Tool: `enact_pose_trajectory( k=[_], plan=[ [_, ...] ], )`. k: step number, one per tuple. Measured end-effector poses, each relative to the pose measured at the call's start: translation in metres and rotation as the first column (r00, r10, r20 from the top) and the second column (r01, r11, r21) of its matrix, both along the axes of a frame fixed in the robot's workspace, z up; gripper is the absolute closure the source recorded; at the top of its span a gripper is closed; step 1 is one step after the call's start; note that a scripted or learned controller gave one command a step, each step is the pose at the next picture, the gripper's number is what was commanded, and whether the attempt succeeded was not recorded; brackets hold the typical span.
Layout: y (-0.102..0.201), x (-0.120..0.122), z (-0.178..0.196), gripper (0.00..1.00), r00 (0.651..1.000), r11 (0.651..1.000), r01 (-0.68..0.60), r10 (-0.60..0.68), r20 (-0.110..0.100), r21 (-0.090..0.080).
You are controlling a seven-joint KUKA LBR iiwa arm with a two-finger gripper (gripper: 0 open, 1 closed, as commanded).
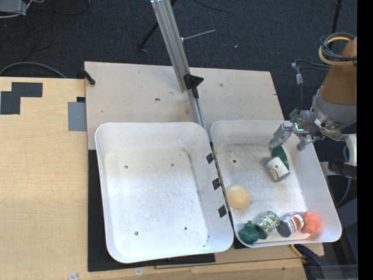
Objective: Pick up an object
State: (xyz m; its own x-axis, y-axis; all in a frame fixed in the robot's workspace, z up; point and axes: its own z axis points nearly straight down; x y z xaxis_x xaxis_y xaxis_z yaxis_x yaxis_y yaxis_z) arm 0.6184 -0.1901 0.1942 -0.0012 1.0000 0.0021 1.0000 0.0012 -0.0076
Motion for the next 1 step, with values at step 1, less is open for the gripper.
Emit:
enact_pose_trajectory(
  k=[1],
  plan=[
    [0.0002,0.0011,0.0028,0.0,1.0,1.0,-0.003,0.003,0.004,-0.002]
  ],
)
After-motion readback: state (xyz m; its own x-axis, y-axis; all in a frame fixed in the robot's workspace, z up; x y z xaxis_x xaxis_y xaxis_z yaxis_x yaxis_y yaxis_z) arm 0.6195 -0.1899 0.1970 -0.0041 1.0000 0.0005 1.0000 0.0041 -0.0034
